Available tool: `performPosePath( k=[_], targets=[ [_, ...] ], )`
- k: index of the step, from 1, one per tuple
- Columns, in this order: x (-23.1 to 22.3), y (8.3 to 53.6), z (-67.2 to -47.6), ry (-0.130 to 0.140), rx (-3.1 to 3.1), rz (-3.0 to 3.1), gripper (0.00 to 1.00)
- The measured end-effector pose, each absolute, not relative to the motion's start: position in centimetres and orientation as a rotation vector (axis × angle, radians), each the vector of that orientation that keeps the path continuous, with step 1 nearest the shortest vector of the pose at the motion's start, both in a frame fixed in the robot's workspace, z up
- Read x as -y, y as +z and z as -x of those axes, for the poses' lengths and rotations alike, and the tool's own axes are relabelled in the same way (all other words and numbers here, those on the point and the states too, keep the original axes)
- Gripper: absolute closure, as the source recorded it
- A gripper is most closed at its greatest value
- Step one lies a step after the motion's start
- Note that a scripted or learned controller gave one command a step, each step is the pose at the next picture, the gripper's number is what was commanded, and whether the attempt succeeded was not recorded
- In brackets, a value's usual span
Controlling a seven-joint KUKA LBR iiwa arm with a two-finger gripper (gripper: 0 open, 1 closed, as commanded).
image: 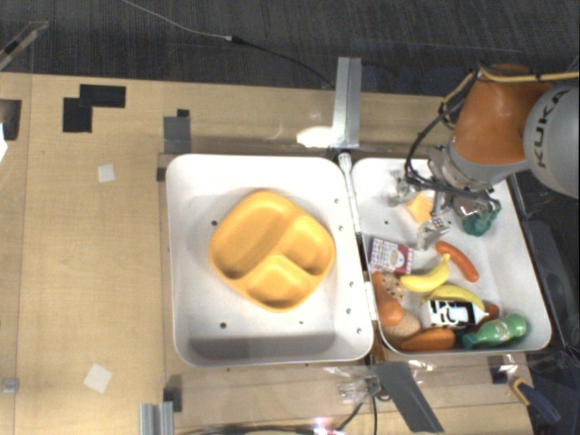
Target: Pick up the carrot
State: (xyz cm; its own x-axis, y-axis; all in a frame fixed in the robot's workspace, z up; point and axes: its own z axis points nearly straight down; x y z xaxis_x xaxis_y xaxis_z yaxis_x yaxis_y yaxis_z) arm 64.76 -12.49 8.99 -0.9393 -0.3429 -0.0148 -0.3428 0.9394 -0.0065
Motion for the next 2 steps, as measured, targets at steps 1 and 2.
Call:
performPosePath(
  k=[1, 2],
  targets=[
    [12.4, 10.5, -65.1, -0.010, -3.066, 0.547, 1.00],
    [9.5, 9.3, -67.4, -0.014, -2.991, 0.893, 1.00]
  ],
)
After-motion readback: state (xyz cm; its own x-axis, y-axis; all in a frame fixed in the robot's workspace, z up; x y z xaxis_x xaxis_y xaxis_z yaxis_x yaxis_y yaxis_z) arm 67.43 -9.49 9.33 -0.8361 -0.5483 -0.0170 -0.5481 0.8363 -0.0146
